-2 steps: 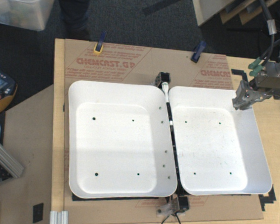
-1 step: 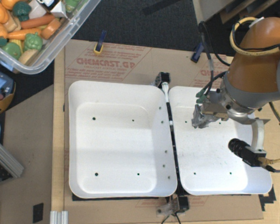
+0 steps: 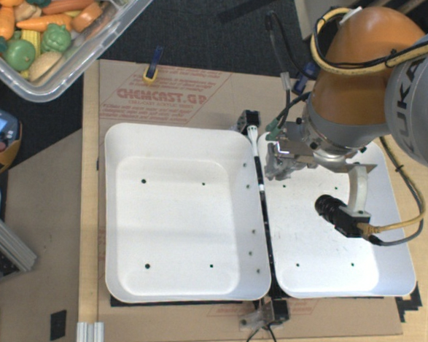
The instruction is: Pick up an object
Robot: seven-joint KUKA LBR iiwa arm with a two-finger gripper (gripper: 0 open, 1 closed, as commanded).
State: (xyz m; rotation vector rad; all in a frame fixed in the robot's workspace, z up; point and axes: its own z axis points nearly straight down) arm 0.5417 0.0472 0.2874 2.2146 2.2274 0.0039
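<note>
Clear tub [image 3: 52, 82]: seen at top left, filled with toy vegetables [image 3: 35, 15].
Cardboard sheet [image 3: 168, 90]: laid beneath both bins.

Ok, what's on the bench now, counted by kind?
White bins: 2
Clear tub of toy vegetables: 1
Cardboard sheet: 1
Arm: 1
Total: 5
</note>
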